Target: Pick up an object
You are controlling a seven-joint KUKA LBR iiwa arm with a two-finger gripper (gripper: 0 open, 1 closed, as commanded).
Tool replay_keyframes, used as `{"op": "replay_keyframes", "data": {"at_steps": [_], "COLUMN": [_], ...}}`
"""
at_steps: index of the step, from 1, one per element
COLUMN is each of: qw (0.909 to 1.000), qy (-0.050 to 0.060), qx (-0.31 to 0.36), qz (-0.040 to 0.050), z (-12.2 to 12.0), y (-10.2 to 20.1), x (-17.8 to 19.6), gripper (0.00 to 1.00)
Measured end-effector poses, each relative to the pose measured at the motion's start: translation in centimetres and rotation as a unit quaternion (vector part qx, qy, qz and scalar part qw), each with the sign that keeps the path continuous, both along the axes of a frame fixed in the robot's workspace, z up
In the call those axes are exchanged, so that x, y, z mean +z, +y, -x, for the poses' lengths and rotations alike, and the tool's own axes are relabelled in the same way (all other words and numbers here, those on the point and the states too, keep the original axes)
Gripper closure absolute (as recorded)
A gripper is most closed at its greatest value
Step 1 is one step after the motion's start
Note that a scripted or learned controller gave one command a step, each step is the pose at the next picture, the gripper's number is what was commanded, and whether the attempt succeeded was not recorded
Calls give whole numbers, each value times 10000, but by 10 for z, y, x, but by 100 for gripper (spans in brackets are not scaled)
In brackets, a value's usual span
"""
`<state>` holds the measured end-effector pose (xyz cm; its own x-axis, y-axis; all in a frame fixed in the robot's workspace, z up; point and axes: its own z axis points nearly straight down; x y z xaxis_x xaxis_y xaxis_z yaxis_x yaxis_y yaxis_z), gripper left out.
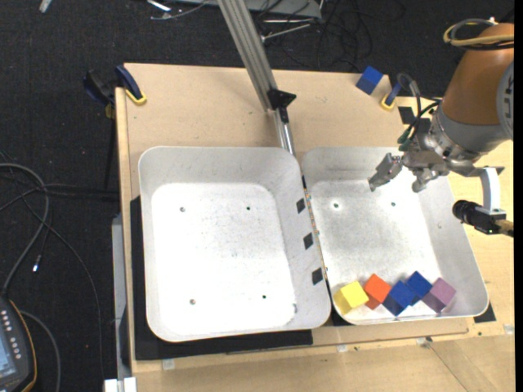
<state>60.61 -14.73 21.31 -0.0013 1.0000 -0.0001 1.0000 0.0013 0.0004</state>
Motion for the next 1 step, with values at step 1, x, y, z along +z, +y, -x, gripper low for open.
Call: {"op": "replay_keyframes", "data": {"at_steps": [1], "qw": [10000], "qy": [36], "qx": [-8], "qz": [-4], "z": [-13], "y": [-4], "x": [-93], "gripper": [0]}}
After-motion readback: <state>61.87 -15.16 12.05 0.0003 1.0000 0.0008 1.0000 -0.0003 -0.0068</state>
